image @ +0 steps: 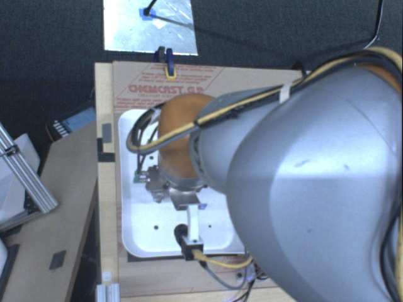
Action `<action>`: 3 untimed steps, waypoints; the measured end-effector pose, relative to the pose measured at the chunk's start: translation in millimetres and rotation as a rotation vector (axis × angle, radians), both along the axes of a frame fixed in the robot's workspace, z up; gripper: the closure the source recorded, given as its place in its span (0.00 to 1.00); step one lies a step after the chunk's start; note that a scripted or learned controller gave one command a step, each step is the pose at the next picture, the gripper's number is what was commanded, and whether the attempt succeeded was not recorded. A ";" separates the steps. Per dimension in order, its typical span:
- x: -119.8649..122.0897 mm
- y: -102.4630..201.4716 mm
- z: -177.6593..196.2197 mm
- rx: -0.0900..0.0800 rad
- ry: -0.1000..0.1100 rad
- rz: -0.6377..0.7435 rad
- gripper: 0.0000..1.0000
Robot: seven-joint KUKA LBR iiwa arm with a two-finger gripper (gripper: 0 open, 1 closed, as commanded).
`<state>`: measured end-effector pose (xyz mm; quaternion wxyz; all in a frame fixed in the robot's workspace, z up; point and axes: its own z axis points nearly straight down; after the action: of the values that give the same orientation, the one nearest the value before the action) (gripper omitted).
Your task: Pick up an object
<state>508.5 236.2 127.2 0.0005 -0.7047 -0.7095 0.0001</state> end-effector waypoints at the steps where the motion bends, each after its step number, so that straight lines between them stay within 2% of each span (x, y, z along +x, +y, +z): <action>1: 73.4 -28.2 40.5 0.001 -0.009 -0.008 1.00; 2: 120.8 -22.6 175.2 0.004 -0.018 -0.001 1.00; 3: 30.8 -0.2 117.3 -0.001 0.009 0.001 1.00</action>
<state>539.3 236.0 244.5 0.0031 -0.7043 -0.7099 0.0037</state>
